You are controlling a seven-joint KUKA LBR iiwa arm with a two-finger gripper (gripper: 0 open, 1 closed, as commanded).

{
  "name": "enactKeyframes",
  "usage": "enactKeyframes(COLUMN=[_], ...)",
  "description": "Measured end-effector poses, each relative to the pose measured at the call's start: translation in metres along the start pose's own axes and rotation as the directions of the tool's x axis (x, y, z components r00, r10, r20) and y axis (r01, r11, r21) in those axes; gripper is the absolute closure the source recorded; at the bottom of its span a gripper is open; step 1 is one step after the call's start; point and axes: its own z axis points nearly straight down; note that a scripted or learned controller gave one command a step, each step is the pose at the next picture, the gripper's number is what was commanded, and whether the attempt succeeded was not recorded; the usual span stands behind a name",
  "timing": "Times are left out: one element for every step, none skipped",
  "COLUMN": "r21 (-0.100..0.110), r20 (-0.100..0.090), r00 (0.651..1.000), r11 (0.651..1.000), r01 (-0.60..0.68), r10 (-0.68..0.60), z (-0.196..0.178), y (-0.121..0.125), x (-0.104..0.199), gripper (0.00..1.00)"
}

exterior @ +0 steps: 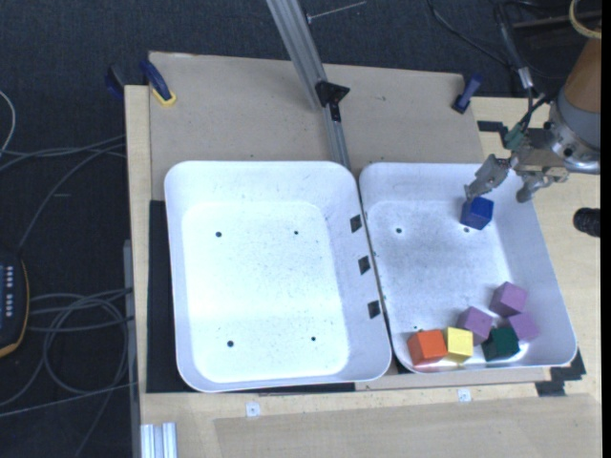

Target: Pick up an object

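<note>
The gripper (504,181) hangs over the far right corner of the right bin (420,256), its 2 fingers spread wide and holding nothing. The blue cube (476,212) sits just below the left finger, off centre. Closing from here would likely nudge the cube aside or pinch 1 edge, and a tilted cube could slip free on lifting.

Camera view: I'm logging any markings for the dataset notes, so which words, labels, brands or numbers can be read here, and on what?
None can be read. The small coloured cubes, such as the blue cube, show plain faces, and the two white plastic bins carry only dark specks.
</note>
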Motion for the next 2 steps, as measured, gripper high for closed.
enactKeyframes(r21=[0.000,0.004], r20=[0.000,0.000], r00=[1.000,1.000], r11=[1.000,1.000], r01=[0.000,-0.001], r10=[0.000,0.001], z=[0.000,0.042], y=[0.000,0.000], x=[0.000,-0.003], gripper=[0.00,0.00])
